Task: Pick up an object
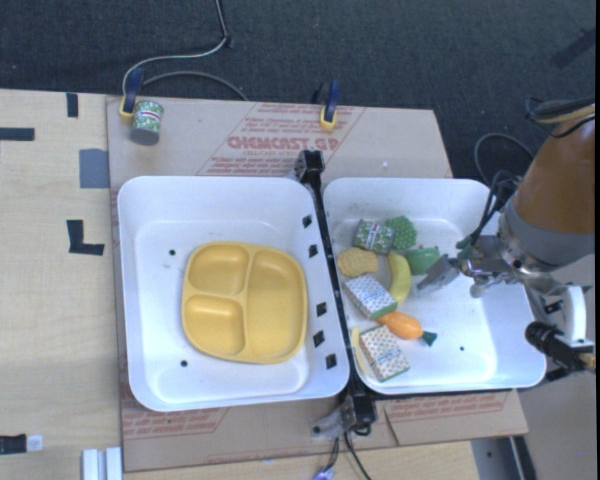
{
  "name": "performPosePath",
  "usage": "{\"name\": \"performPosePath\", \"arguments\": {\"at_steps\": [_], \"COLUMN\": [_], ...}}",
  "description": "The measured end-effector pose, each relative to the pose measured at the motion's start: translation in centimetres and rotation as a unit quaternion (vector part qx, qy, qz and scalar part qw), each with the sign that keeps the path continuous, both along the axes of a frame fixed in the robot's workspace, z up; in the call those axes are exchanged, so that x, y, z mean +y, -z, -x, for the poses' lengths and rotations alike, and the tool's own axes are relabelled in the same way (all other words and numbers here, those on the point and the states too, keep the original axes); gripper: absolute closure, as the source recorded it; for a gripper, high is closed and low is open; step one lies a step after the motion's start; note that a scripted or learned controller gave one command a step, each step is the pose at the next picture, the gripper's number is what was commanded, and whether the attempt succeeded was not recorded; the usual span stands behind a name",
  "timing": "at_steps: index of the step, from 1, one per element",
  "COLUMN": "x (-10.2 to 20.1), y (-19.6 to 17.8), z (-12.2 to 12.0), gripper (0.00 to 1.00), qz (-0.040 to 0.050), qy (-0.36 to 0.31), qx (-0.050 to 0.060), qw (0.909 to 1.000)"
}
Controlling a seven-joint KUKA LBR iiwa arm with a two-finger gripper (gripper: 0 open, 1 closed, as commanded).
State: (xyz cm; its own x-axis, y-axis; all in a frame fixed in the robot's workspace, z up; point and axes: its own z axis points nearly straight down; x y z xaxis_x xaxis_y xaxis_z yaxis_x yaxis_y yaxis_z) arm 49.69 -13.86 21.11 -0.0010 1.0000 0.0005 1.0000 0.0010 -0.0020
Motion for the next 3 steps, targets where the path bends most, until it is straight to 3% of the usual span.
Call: {"name": "performPosePath", "arguments": {"at_steps": [1,2,3], "x": [3.7,3.6,10.7], "y": [12.4,11.4,2.7], "z": [0.1,0.0,-6.9], "gripper": [0.00,1.00,1.00], "qz": [-0.0003,-0.0003,0.0001], "qy": [0.000,0.000,-0.001], "qx": [-0.002,-0.002,-0.001], "qw": [1.0000,1.0000,1.0000]}}
